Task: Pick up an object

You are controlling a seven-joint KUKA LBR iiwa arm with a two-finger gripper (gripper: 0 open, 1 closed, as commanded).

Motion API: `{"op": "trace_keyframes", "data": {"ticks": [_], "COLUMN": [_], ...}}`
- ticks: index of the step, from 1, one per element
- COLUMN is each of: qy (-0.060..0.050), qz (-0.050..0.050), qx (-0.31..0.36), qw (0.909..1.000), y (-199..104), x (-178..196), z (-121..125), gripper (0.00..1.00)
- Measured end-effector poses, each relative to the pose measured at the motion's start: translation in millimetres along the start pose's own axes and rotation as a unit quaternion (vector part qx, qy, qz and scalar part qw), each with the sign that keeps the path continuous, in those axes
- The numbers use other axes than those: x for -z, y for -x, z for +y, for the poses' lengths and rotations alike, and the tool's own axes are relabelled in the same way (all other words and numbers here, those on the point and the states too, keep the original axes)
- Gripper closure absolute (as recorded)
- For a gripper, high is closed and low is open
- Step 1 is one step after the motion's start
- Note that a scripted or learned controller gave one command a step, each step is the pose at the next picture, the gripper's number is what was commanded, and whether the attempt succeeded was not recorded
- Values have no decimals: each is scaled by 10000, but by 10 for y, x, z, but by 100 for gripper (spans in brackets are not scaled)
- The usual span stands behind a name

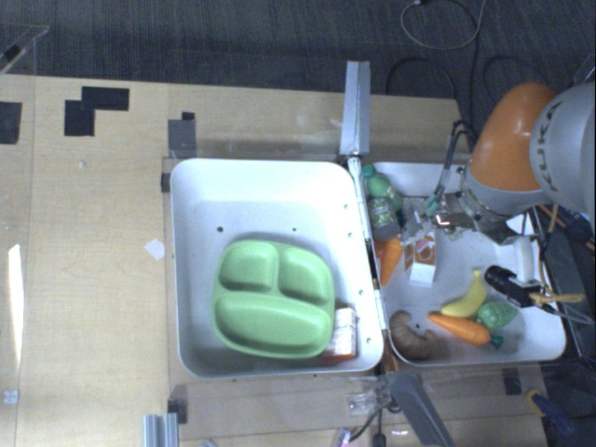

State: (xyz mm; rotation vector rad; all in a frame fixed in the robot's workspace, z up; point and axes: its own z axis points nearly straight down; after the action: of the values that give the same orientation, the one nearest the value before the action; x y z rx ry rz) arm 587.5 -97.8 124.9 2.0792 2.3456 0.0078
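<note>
The gripper (445, 214) hangs over the right bin (549, 347), near its far edge, claw state impossible to tell from here, so I'd drop it straight onto 1 loose item, perhaps the banana (467, 298) mid-bin, avoiding the carrot (460, 328) beside it.

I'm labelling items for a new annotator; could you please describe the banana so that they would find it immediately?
Look in the right-hand shallow white bin, toward its near right part. The curved yellow plastic banana lies just above a long orange carrot and left of a green leafy toy; it is the yellow item among them.
</note>
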Motion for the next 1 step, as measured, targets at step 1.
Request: {"op": "trace_keyframes", "data": {"ticks": [1], "qy": [63], "qz": [-37], "qx": [-298], "qw": [9995], "y": [29], "x": [-297], "z": [364], "gripper": [0]}}
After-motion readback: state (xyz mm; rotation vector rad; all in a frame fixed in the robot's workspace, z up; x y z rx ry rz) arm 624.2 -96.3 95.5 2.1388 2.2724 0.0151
